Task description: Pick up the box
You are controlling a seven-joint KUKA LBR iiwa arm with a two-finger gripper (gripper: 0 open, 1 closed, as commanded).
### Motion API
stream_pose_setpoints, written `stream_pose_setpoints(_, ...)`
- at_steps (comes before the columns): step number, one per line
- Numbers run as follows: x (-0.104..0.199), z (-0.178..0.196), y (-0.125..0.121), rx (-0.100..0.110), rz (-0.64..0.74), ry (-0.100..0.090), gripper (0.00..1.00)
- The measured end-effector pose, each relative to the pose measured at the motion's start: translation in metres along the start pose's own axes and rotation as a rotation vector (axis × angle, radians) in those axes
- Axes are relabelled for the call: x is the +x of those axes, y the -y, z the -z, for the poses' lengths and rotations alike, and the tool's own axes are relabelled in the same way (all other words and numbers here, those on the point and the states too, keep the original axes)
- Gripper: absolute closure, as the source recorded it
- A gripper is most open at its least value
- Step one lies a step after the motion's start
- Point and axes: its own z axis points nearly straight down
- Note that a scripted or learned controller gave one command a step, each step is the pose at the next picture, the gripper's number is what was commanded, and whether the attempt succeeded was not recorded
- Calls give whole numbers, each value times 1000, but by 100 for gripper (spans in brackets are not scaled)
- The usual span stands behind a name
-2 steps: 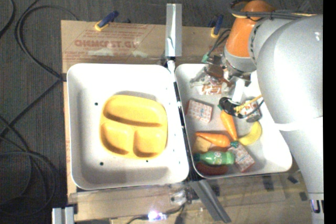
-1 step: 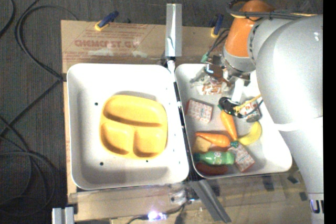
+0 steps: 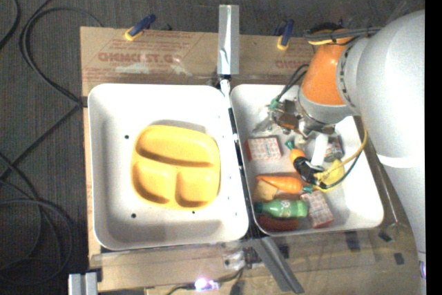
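On the left of the bench sits the left bin [image 3: 100, 148], a shallow white tray whose floor carries a yellow divided plate [image 3: 177, 164] with three compartments, lying flat near the bin's middle. Behind both bins a brown cardboard sheet [image 3: 159, 59] covers the bench top, held by a blue and yellow clamp [image 3: 139, 27] at the left and a second clamp [image 3: 284, 34] further right; a metal upright post [image 3: 228, 41] stands between them, above the seam where the two bins meet.

Past that seam comes the right bin [image 3: 369, 207]. Against its left wall, in the upper half, lies the box [image 3: 264, 148], a small flat carton with red and white print, resting on the bin floor. Just below it an orange carrot-like item [image 3: 280, 184] lies crosswise, then a green bottle [image 3: 282, 207] on its side, with a dark red item [image 3: 280, 223] touching it underneath. Another small printed packet [image 3: 318, 209] lies to the right of the bottle.

Over the bin's upper middle hangs the gripper [image 3: 304, 148], just right of the box and apart from it, with yellow and black cables looping beneath it. Whether its jaws are spread or closed cannot be told. Above it the orange band [image 3: 324, 79] joins the grey arm [image 3: 394, 100] reaching in from the right.
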Motion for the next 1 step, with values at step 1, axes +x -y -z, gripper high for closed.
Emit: stream_pose_setpoints(1,1,-2,-67,32,15,-1,0)
